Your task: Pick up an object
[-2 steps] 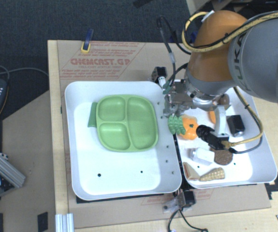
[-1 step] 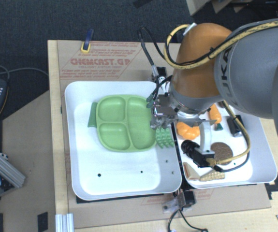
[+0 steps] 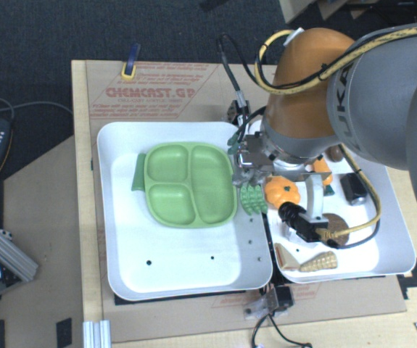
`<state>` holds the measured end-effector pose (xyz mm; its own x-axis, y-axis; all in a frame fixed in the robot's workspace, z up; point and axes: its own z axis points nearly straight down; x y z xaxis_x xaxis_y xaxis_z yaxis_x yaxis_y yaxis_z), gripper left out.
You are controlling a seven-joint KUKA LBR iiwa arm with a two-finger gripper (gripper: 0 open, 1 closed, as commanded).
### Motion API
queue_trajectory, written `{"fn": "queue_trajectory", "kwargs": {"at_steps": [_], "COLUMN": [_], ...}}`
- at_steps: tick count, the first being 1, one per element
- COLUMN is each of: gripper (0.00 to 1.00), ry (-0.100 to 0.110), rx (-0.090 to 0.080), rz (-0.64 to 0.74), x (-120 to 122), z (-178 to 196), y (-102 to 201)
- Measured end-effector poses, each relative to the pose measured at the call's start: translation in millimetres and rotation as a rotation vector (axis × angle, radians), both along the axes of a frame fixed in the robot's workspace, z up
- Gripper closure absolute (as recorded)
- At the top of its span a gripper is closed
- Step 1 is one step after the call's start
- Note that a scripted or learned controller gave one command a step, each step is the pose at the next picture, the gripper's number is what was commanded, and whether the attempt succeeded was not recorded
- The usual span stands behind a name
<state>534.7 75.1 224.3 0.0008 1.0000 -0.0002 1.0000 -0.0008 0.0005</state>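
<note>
The tool (image 3: 255, 183) hung over the bins' shared wall; I could not tell its state. At its six o'clock lay a small green ridged object (image 3: 252, 199), seemingly light and stiff, best pinched across its narrow sides

The divided plate (image 3: 188, 183) lay in the left bin (image 3: 121, 216), toward its twelve o'clock side. At the plate's three o'clock sat the studded block (image 3: 252, 198), then the round fruit (image 3: 281, 191) in the right bin (image 3: 393, 230); the cone (image 3: 318, 262) lay at the fruit's five o'clock.
</note>
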Motion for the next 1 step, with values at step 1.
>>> {"fn": "queue_trajectory", "kwargs": {"at_steps": [1], "gripper": [1.0], "ry": [-0.001], "rx": [0.001], "rz": [0.003], "x": [-4.5], "z": [8.9], "y": [15.7]}}
